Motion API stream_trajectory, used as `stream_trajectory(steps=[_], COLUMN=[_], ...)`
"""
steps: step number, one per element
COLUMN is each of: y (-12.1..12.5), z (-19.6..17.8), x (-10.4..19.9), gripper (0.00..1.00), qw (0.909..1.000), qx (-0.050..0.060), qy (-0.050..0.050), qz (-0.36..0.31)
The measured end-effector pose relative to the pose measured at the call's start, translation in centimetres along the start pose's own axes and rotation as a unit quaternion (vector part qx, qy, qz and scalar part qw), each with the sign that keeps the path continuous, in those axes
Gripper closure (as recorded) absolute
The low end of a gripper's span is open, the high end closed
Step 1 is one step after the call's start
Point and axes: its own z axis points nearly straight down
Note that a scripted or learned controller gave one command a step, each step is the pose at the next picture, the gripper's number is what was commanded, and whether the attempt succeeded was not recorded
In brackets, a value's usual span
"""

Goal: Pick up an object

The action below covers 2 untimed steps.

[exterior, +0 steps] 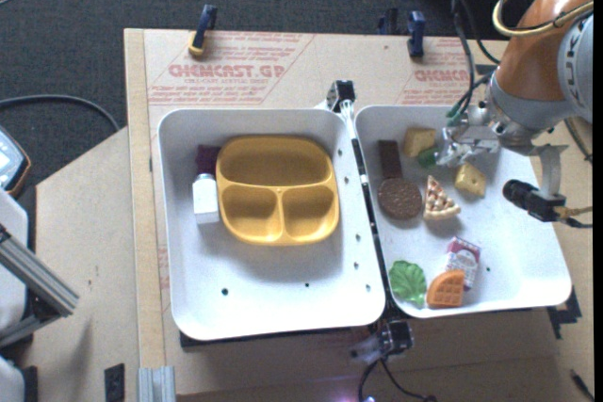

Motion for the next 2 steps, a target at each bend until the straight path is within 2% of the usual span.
stream_trajectory(steps=[1,2], y=[0.0,0.1], z=[-4.6,-7.2], x=[-0.7,-0.8], gripper=[1.00,1.00], qw=[1.0000,1.0000], qx=[0.000,0.001], qy=[0.000,0.000], qz=[0.000,0.000])
